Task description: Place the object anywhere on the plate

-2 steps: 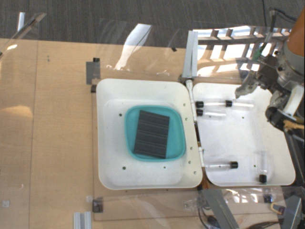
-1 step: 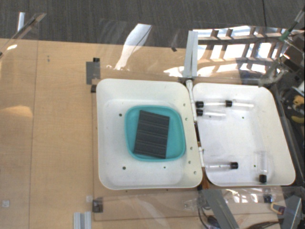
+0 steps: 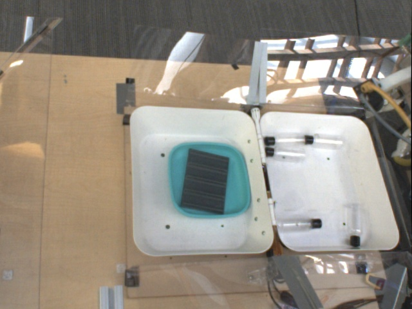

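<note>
Nearest me, along the bottom edge of the camera view, sits grey bracket hardware (image 3: 293, 288) below the seam of the two bins, with a small clamp block (image 3: 131, 277) at the left bin's near corner; I take these as fixtures that keep the bins from shifting. Moving up, the right bin (image 3: 335, 185) carries several clear tubes with black caps (image 3: 299, 224) lying loose on its floor, well apart from each other. Beside it, the left bin (image 3: 148, 192) holds the teal plate (image 3: 239, 192) in its middle, and the dark ribbed block (image 3: 205, 181) lies flat on the plate, tilted slightly off the bin's axis, wholly within the plate's rim. I judge the task's goal as met as things lie: object on plate, nothing touching it. Farther back, a grey upright post (image 3: 257, 76) rises at the seam between bins, and clear guard panels catch window glare. At far right, cabling and a pale part of the rig (image 3: 393, 85) edge into view; I cannot make out a gripper there, so I cannot tell whether the hand is open or closed. Beyond lies dark carpet (image 3: 161, 5).
</note>
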{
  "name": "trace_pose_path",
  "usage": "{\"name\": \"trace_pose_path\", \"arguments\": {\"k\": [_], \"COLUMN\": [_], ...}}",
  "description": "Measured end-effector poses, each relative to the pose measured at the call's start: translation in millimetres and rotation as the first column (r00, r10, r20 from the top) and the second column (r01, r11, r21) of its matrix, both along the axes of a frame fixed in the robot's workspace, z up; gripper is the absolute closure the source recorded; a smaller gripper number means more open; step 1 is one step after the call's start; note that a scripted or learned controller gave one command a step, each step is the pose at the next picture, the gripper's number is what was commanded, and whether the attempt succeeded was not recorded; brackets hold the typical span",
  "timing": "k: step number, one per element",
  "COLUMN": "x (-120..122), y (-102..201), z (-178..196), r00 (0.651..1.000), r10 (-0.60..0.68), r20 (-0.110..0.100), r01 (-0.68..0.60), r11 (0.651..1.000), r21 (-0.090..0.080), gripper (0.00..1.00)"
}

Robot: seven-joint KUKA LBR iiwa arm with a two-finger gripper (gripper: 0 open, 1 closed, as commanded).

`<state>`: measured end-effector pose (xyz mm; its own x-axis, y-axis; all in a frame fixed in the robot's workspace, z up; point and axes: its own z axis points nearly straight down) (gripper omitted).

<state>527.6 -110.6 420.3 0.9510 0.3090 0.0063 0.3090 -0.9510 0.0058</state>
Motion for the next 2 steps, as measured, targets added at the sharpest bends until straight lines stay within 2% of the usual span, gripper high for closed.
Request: {"name": "trace_pose_path", "arguments": {"k": [1,2], "x": [-15,-31], "y": [-75,-95], "z": [-3,-55], "r00": [0.994,0.994], "r10": [-0.107,-0.107], "r20": [0.0,-0.005], "r01": [0.107,0.107], "r11": [0.994,0.994], "r21": [0.0,0.002], "gripper": [0.0,0.0]}}
